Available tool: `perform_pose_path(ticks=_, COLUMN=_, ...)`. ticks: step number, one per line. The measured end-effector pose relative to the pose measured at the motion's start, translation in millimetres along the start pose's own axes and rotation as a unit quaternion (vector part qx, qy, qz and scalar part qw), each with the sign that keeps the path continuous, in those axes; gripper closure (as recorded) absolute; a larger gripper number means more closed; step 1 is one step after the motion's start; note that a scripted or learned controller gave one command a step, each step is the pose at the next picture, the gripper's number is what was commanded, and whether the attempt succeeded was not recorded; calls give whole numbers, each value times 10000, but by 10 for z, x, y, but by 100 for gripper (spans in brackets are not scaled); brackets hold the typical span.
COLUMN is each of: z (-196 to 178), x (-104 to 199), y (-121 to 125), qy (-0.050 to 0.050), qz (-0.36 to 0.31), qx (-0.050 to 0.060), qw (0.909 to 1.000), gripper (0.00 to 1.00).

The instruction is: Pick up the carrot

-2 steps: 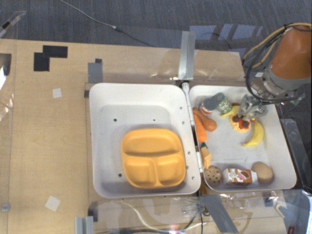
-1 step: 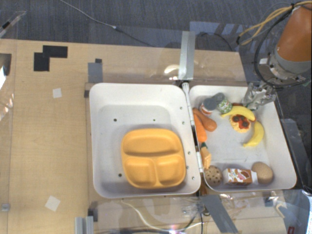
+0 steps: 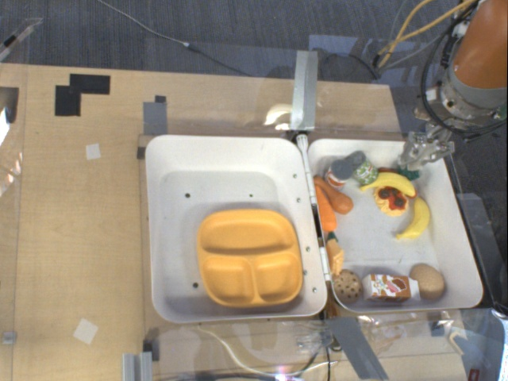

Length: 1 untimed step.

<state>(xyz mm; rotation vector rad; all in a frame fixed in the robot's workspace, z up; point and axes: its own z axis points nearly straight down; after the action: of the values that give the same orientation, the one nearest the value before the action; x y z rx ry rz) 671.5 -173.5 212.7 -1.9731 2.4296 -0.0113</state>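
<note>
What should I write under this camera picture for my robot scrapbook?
Robot gripper hovers over the right bin of toy food, the carrot lying by the divider, a yellow tray in the left bin.

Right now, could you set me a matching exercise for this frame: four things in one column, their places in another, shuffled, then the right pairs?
Things:
1. carrot
2. yellow tray
3. banana
4. gripper

Places:
A. middle of the left bin
B. over the right bin's far right corner
C. along the right bin's left wall
D. middle of the right bin

Pairs: 1-C, 2-A, 3-D, 4-B
</note>
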Motion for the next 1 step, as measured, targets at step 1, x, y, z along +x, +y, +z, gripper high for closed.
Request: perform_pose_path(ticks=1, z=58, x=5, y=7, qy=-4, qz=-1547, qx=-18, qw=9880, gripper=100)
